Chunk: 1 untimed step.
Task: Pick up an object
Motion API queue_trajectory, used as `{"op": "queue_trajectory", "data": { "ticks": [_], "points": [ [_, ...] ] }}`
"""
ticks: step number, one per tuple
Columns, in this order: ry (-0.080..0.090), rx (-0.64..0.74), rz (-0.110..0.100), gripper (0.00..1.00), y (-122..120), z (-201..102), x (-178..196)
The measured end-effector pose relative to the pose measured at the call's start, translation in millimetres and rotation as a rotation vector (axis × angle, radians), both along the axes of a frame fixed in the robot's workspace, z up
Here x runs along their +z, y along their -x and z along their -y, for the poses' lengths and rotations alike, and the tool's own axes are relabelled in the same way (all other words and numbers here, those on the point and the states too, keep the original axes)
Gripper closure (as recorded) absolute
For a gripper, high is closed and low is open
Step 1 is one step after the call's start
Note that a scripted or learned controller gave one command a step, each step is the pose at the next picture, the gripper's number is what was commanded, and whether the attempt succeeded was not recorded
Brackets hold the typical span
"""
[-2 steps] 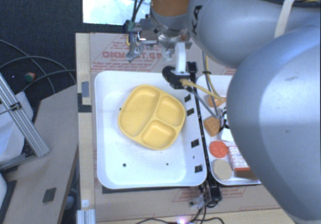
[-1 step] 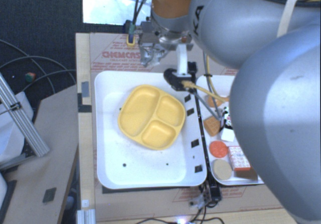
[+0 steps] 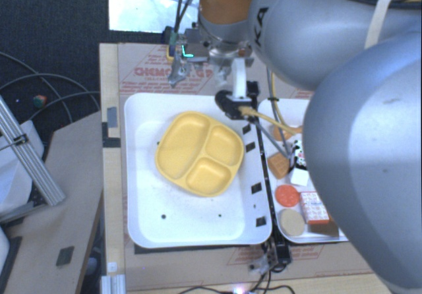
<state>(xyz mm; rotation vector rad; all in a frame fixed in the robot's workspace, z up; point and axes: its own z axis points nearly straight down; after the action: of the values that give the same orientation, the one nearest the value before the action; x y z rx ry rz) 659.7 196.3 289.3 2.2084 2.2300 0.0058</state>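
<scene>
Because the arm reaches in from 3 o'clock, the gripper (image 3: 179, 72) hangs at 12 o'clock of the left bin (image 3: 142, 220), over its far rim; whether it is released or clenched I cannot tell. The yellow plate (image 3: 200, 152) lies flat mid-bin, apart from it, probably the easiest pick.

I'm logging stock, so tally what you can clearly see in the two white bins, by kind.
Yellow divided plate: 1
Round discs: 2, red disc and beige disc
Brown wedge: 1
Red and white box: 1
Total: 5 clearly seen; the arm hides part of the right bin.
</scene>
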Motion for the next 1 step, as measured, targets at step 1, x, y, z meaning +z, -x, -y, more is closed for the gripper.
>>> {"op": "queue_trajectory", "data": {
  "ticks": [1],
  "points": [
    [0.003,-0.011,-0.012,0.00,-7.4,31.4,-158.3]
  ]
}}
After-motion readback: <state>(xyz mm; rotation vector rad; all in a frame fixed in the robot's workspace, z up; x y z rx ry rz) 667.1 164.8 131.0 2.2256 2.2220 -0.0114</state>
